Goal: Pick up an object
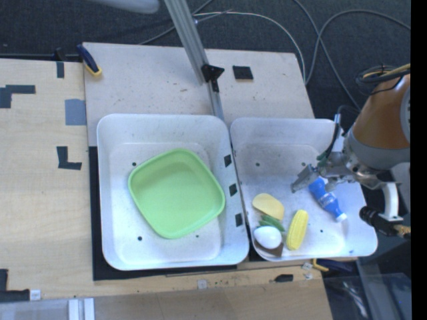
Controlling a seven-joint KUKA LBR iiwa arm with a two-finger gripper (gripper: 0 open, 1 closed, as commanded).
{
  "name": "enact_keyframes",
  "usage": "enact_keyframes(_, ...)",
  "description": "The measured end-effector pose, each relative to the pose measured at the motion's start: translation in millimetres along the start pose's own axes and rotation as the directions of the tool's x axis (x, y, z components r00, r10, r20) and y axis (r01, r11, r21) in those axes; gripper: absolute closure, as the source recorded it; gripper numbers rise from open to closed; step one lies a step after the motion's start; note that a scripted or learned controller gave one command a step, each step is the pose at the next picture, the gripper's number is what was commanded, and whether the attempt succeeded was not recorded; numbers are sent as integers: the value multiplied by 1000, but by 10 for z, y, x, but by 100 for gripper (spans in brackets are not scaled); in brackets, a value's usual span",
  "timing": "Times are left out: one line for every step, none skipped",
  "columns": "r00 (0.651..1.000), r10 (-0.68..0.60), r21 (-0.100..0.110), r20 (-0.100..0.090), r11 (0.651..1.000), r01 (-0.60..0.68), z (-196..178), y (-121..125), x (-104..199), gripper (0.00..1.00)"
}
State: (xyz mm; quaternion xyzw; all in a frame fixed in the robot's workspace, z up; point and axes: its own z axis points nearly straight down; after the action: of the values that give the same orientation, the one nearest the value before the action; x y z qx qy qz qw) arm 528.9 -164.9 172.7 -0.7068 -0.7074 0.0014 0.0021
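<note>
Nearest us, along the front wall of the right bin (280, 135), we see a white egg (268, 236) in a small bowl (265, 251), a corn cob (297, 229) just beside it, and a yellow piece (268, 206) touching the egg's far side. A little farther in lies a blue bottle (326, 197), tilted, its white cap toward the front right. The tool (312, 177) sits right at the bottle's far end, low over the bin floor, the arm (380, 122) coming in from the right. We cannot tell whether the tool is spread or pressed together, nor whether anything sits between its parts; the bottle looks to be resting on the floor, not lifted. We judge the step in hand to be the reach or the closing on the bottle. The next move would call for the tool to straddle the bottle's body squarely, close firmly, then rise straight, since a round bottle may roll or slip aside. Farther left, the left bin (107, 179) holds a green plate (176, 193). Beyond both bins the counter (153, 79) bears a metal post (190, 35).
</note>
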Motion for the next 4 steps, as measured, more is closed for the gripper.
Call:
enact_keyframes(1000,0,1,0,1000,0,622,23,-20,0)
enact_keyframes(1000,0,-6,2,1000,0,834,28,-20,0)
enact_keyframes(1000,1,-8,3,1000,-1,717,31,-27,100)
enact_keyframes(1000,0,-7,1,1000,0,298,67,-52,100)
